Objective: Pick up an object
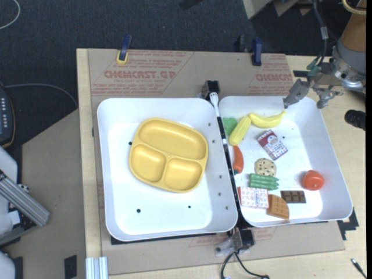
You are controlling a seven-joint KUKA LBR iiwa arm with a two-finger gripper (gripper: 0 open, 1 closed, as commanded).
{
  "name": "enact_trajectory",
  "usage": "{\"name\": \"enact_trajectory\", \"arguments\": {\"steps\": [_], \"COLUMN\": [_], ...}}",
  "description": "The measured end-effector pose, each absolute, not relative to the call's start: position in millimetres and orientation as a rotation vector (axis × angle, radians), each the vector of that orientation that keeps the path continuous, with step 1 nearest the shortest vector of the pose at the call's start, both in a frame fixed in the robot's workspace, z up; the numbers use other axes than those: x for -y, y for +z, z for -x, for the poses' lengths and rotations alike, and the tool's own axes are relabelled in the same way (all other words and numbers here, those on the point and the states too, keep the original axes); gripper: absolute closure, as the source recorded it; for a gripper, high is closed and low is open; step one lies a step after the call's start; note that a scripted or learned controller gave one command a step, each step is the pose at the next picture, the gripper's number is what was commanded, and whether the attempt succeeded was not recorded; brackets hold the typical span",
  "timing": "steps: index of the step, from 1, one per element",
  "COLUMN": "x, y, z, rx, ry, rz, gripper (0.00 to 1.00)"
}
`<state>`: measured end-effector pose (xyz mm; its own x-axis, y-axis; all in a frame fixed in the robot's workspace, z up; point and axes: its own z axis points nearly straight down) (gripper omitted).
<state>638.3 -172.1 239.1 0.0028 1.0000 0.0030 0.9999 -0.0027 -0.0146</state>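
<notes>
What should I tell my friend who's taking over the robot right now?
Gripper: fingers open, nothing between them, hovering over the back right corner of the right bin.
Things: the banana lies nearest the gripper, beside the corn. Also in that bin are the small carton, cookie, tomato, carrot, green beans and chocolate bar. The yellow tray sits in the left bin.
Done: nothing picked up.
Left: lower onto one object, grip it, lift.
</notes>
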Motion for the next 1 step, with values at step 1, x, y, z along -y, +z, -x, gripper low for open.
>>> {"name": "enact_trajectory", "arguments": {"steps": [1], "x": [171.6], "y": [247.9], "z": [-640.8], "rx": [2.222], "ry": [0.0], "rz": [2.221], "gripper": [0.0]}}
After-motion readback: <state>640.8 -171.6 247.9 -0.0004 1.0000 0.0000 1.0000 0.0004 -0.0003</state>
